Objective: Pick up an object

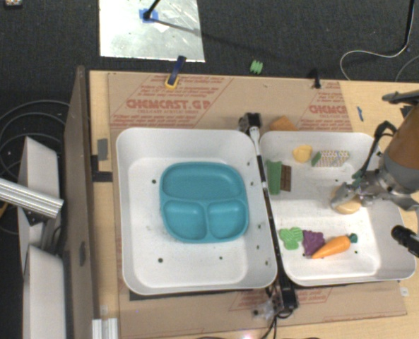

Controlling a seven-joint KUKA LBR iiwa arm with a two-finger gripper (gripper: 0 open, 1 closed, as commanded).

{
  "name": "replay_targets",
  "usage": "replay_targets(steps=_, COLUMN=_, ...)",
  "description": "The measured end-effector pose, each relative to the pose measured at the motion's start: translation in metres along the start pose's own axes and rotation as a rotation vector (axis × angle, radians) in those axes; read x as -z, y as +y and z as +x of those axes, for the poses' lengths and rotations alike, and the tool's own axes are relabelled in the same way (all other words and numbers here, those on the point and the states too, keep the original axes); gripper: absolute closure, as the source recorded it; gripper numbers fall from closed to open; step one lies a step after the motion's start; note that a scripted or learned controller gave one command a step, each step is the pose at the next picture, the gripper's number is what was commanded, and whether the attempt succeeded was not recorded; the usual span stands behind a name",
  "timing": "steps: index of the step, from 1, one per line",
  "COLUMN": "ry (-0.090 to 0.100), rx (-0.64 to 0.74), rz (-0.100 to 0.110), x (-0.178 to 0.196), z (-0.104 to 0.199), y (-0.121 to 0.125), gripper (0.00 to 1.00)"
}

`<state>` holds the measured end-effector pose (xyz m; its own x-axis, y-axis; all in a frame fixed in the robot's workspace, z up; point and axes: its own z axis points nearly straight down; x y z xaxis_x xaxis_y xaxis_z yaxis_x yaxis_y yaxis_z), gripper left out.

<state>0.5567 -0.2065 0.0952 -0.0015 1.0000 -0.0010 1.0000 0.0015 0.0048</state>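
The camera view looked down at a slant on a desk covered in printed cardboard, bearing two shallow white bins side by side. The left bin held a blue divided plate. The right bin held the small toy items: a yellow piece and a speckled pale block near the far wall, a green and brown bar against the left wall, and near the front a green leafy piece, a purple bunch and a carrot lying close together. A pale tan round piece lay near the bin's right side.

The arm reached in from the right, and its gripper sat low, just above or touching the tan piece. Whether the gripper was wide, narrow or closed on the piece could not be told.

By judgement, the approach looked done; a confirmed grip and the lift were left, since every item rested on the bin floor.
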Motion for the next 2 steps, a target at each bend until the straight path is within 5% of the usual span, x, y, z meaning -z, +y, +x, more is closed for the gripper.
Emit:
replay_targets(steps=1, ry=0.003, rx=0.009, rz=0.001, x=-0.011, z=0.073, y=0.041, gripper=1.0)
replay_targets(steps=2, ry=0.003, rx=0.012, rz=-0.006, x=0.096, z=0.169, y=0.06, gripper=1.0)
